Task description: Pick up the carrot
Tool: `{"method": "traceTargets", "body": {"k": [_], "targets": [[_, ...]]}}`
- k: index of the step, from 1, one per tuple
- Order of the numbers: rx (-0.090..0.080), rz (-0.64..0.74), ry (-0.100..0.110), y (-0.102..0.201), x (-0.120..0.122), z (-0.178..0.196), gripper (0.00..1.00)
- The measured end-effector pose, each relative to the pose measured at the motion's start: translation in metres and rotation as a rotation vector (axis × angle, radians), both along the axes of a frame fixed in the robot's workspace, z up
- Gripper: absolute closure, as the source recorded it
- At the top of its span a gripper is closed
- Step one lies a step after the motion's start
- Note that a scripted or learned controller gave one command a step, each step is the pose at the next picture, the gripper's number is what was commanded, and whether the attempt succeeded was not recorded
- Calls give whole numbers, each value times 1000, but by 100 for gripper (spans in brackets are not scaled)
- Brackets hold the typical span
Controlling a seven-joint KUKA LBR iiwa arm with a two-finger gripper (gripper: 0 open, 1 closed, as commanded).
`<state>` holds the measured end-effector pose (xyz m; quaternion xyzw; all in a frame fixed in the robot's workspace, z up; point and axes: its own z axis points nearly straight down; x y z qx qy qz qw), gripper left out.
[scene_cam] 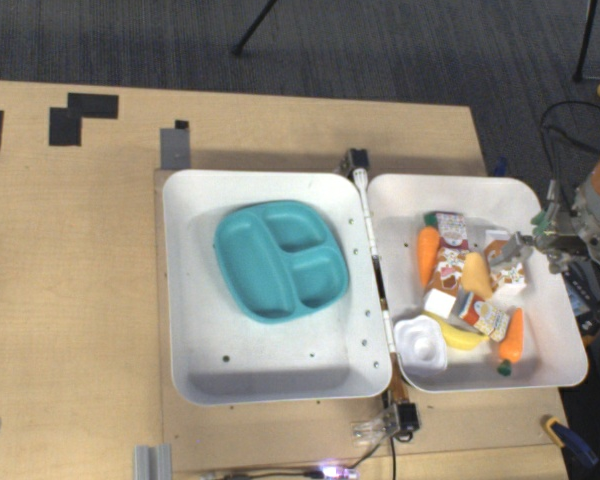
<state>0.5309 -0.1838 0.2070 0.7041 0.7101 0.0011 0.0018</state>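
No legible text, brand, number or sign is present. Printed packets (pixel 452 230) in the right bin (pixel 555 363) carry red and white graphics, but the print is too small and blurred to read. A second printed packet (pixel 488 318) near the yellow item is equally unreadable. The worktop (pixel 70 298) bears no readable markings.

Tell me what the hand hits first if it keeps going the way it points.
The hand points left over the right bin. Likely first comes the brown packet just ahead, though height above it is unclear.
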Motion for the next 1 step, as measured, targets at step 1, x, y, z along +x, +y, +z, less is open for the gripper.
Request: {"method": "traceTargets", "body": {"k": [1], "targets": [[-1, 118, -2, -18, -25, -100, 0]]}}
